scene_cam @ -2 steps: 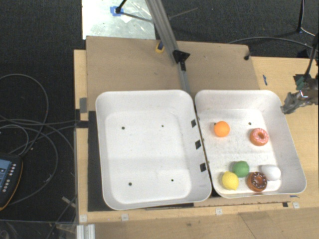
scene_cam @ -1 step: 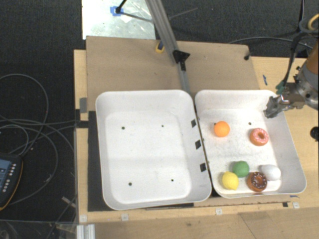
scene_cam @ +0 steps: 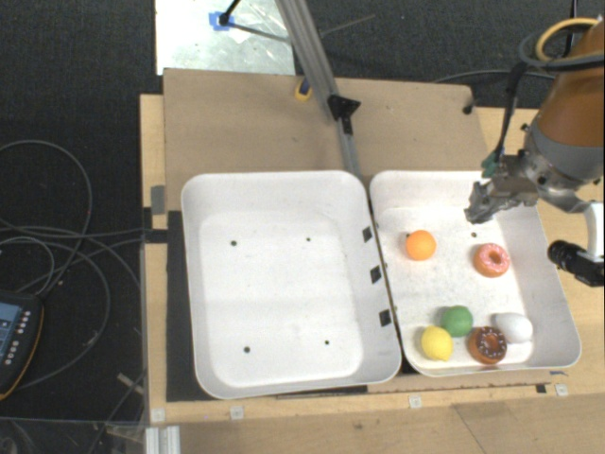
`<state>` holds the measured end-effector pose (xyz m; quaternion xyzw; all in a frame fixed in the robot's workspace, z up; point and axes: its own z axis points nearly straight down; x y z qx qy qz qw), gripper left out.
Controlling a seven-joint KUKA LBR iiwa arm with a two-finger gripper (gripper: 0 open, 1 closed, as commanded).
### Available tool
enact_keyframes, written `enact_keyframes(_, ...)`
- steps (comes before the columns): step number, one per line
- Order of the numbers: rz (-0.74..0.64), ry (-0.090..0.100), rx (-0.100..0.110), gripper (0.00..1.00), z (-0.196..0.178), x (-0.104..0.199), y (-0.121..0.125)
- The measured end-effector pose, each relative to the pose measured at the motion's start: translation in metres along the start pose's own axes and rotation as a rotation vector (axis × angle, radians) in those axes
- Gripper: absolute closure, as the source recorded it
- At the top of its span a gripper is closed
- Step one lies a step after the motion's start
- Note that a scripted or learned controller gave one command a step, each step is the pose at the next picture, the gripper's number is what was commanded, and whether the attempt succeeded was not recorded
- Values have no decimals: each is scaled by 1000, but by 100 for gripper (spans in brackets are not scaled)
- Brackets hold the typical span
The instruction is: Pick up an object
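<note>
The right bin (scene_cam: 558,301) holds several small objects: an orange ball (scene_cam: 421,245), a pink-frosted donut (scene_cam: 492,260), a green ball (scene_cam: 458,320), a yellow lemon-shaped piece (scene_cam: 437,343), a chocolate donut (scene_cam: 488,345) and a white egg-like piece (scene_cam: 514,327). My gripper (scene_cam: 482,206) hangs over the bin's back right part, above and slightly left of the pink donut, right of the orange ball. Nothing shows between its fingers.
The left bin (scene_cam: 203,253) lies beside the right one, joined by black clips along the shared wall. A slanted metal pole (scene_cam: 317,60) crosses the back of the bench. Cables and a pendant (scene_cam: 14,334) lie on the floor at left.
</note>
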<state>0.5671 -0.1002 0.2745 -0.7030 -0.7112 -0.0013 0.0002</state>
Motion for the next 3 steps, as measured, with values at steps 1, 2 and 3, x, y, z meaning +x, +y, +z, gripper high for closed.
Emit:
enact_keyframes(1, 1, 0, 1, 100, 17, 55, -7)
enact_keyframes(2, 2, 0, 1, 100, 28, 101, -6)
enact_keyframes(3, 0, 0, 2, 100, 42, 155, -11)
